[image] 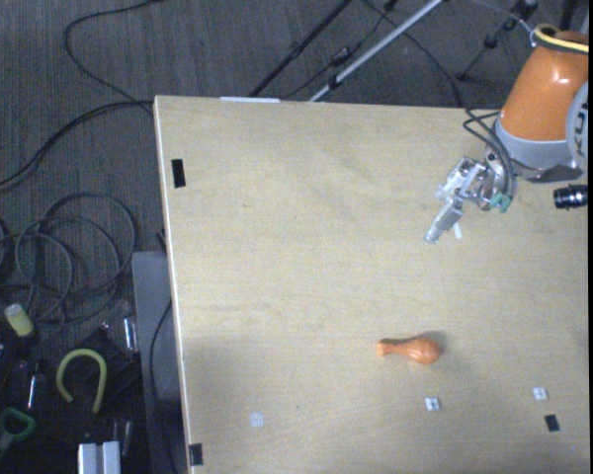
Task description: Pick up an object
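Where the task's thing lies: a small orange pear-shaped object (410, 350) rests on its side on the table, in the lower right part of the surface, narrow end pointing left, well apart from the hand.
Hand: the hand (445, 227) hangs over the upper right of the table, tilted down and to the left; nothing is seen between its fingers, and whether they are spread or closed cannot be told.
Arm: grey wrist with an orange band (544, 92) above it, coming in from the right.
Table: a pale wooden board (306, 265), light tan with faint grain, its left edge running down the middle of the view.
Marks on the table: a black rectangle (178, 173) near the upper left corner, another at the lower left edge (196, 454), a small dark mark (551, 423) at lower right, and two small white squares (432, 403) just below the orange object; too small to read.
Floor: dark grey carpet (79, 67) to the left and behind, with black cables (59, 255) coiled and trailing across it.
Clutter on the floor: a yellow-green U-shaped piece (82, 373) and a small pale cylinder (18, 318) at lower left.
Background: thin metal stand legs (395, 28) cross the carpet beyond the table's far edge.
Writing: none legible.
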